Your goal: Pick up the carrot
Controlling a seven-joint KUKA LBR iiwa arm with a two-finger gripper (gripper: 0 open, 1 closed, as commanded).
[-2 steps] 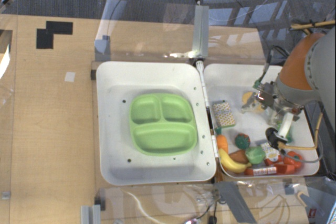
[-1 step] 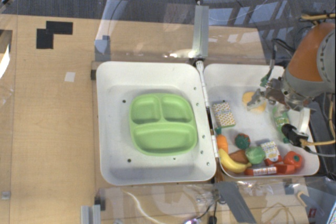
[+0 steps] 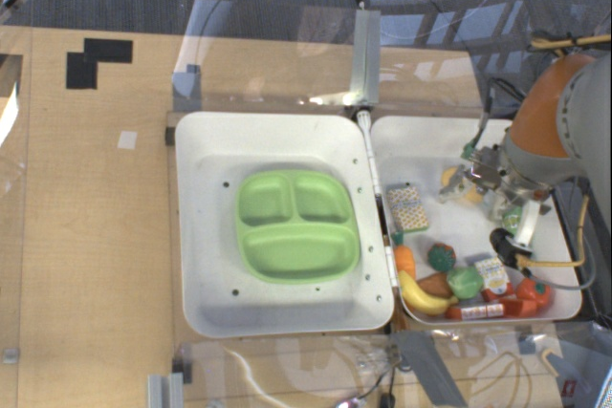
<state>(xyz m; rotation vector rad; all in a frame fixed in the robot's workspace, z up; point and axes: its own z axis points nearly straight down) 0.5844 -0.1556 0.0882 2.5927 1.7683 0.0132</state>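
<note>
The end effector [image 3: 483, 179], its finger spread impossible to tell, hovers well apart from the carrot [image 3: 405, 260]; it should travel left, then descend squarely between banana [image 3: 424, 294] and bin wall.

On my feed the arm [image 3: 583, 115] is smooth grey with a rounded orange band [image 3: 537, 115] at 9 o'clock of the grey shell. The wrist block below is metal-grey with green bits. A black cable [image 3: 550, 263] loops off at 6 o'clock.

Carrot [image 3: 405, 260] lies beside banana [image 3: 424, 295] in right bin [image 3: 421, 140].
</note>
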